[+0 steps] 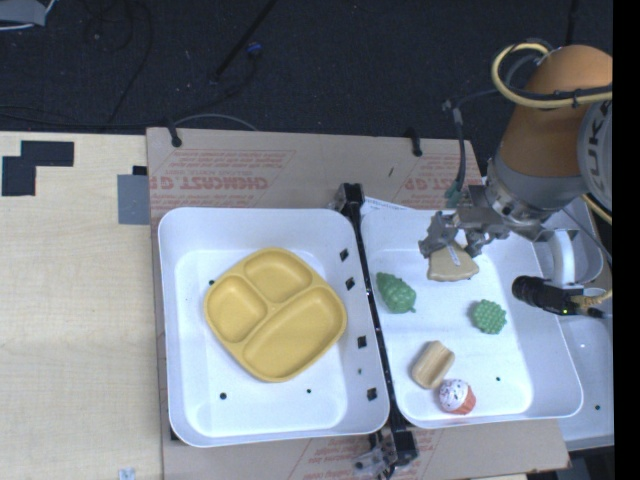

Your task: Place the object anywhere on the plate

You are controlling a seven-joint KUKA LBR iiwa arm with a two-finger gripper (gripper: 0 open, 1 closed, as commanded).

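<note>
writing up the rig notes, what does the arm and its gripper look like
The arm is grey metal with a rounded orange band above the wrist; dark lettering shows on its pale casing at the right. A yellowish cable loops beside the orange section, and thin dark wires run down to the wrist. The gripper is a small grey metal assembly with dark parts.

Tan wedge (453,266) (right bin); yellow plate (276,313) left.

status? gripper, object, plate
Gripper over right bin, tan piece at its fingers, grasp unclear. Yellow plate in left bin, nothing on it.
</note>
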